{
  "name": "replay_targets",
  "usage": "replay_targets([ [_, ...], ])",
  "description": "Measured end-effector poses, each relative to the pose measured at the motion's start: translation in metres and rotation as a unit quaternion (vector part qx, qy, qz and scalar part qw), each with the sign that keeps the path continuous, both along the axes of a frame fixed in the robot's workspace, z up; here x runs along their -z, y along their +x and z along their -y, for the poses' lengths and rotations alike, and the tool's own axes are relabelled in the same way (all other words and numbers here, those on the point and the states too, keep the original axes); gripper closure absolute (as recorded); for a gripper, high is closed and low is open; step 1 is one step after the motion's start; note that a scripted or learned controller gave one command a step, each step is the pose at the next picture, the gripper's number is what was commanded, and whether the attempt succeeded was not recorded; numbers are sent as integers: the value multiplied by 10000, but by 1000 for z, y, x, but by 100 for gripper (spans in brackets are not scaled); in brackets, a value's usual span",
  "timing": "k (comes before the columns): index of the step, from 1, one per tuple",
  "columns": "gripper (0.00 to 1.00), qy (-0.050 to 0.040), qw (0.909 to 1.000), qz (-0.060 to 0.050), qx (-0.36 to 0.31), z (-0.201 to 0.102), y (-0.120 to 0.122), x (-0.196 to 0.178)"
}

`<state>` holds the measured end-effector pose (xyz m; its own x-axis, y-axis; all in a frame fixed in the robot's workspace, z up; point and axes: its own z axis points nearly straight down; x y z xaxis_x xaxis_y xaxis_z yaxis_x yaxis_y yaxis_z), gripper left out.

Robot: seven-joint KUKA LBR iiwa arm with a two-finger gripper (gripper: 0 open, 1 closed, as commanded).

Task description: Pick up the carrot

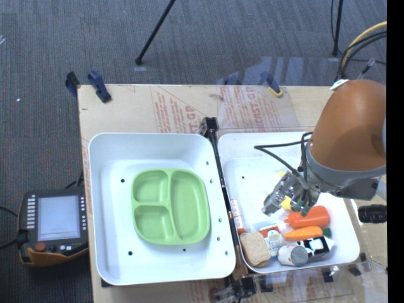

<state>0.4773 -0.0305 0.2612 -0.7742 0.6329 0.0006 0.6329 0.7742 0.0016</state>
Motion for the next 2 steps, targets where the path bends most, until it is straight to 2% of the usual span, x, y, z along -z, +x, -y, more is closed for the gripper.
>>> replay_targets([
  [1, 100, -23, 9993, 27, 376, 88, 23, -54],
  [2, 0, -10, 9994, 4, 352, 85, 23, -52],
])
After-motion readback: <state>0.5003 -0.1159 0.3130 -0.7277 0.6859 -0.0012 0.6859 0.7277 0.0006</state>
